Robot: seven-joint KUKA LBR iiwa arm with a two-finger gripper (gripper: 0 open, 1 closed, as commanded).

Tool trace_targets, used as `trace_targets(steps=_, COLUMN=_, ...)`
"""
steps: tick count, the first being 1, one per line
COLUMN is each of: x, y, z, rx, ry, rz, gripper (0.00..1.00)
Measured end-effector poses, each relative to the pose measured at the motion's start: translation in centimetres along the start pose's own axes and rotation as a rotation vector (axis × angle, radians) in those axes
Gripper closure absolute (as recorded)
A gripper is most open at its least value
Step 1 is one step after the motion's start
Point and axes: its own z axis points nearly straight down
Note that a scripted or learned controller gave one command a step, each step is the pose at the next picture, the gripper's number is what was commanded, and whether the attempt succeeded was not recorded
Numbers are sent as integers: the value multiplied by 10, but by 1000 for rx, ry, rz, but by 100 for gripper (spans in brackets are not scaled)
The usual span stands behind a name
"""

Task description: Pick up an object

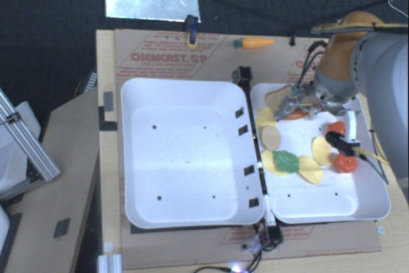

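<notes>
White left bin (185, 156): a shallow plastic tray on the brown printed board (166, 55); I see it side by side with its twin.
White right bin (326, 204): holds the loose pieces, all in its far and middle part.
Grey arm (383, 80): comes in from the right, with its orange band (339, 51) above the wrist.
Gripper (295, 104): low over the far left part of the right bin. From my screen I cannot tell whether it is apart or together, or whether it grips anything.
Orange-red flat piece (291, 116): on the bin floor right at the gripper's tip; I cannot tell if they touch.
Tan flat piece (276, 98): by the far wall, just beside the gripper.
Yellow curved piece (264, 117): near the bin's left wall.
Beige rounded block (271, 137): just below that yellow curved piece.
Green lumpy piece (285, 161): mid-bin, touching a yellow wedge (311, 172).
Yellow oval slice (321, 150): just beside the wedge.
Red round ball (345, 163): near the right wall.
Orange carrot-shaped toy (254, 43): on the board beyond both bins.
</notes>
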Motion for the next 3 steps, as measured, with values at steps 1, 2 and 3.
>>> trace_targets(steps=1, x=0, y=0, z=-11, rx=0, ry=0, rz=-2, gripper=100)
trace_targets(steps=2, x=-2, y=-11, z=0, rx=-1, ry=-1, rz=2, gripper=100)
trace_targets(steps=3, x=33, y=-70, z=1, rx=4, ry=3, rz=2, gripper=100)
